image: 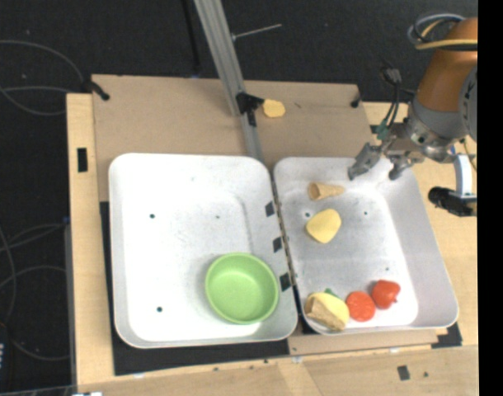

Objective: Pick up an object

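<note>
My gripper (pixel 377 170) hangs over the far edge of the right bin (pixel 425 246), its two fingers spread apart with nothing between them. Below and left of it in that bin lie a small tan cone-shaped piece (pixel 324 190) and a pale yellow lump (pixel 323 225). Near the bin's front edge sit a yellow and tan piece (pixel 328 310) and two red pieces (pixel 359 305) (pixel 386 293). A green bowl (pixel 241 287) rests in the front right of the left bin (pixel 152 196).
A slanted metal post (pixel 223 52) rises from between the bins at the back. A small yellow object (pixel 274 108) lies on the bench behind the bins. Brown bench surface surrounds both bins.
</note>
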Motion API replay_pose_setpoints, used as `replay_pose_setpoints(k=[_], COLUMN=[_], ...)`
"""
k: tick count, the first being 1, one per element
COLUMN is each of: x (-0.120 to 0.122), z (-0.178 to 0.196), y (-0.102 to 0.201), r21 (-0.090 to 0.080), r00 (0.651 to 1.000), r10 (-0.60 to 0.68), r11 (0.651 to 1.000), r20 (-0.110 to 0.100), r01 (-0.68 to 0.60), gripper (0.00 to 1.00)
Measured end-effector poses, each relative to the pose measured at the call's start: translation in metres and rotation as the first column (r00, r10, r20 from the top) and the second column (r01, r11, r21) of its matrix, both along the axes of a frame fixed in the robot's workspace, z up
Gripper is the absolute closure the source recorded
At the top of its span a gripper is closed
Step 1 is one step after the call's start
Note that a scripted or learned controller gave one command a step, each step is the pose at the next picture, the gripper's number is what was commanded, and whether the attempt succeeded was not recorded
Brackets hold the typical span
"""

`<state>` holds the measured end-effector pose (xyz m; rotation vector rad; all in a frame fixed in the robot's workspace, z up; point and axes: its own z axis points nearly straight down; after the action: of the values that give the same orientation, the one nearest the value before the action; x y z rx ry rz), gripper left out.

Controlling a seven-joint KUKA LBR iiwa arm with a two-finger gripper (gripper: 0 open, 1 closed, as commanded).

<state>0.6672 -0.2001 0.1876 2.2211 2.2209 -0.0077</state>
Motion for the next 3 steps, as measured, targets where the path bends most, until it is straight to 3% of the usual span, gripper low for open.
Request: replay_pose_setpoints(k=[1,2,3], x=[0.002,0.000,0.001], z=[-0.058,-0.086,-0.075], y=[-0.002,-0.005,-0.006], r21=[0.001,0.001,-0.002], r00=[1.000,1.000,1.000], r10=[0.001,0.002,0.004], r11=[1.000,1.000,1.000], r20=[-0.001,-0.007,-0.004], r01=[-0.001,-0.002,-0.004], gripper=[0.00,0.00,1.00])
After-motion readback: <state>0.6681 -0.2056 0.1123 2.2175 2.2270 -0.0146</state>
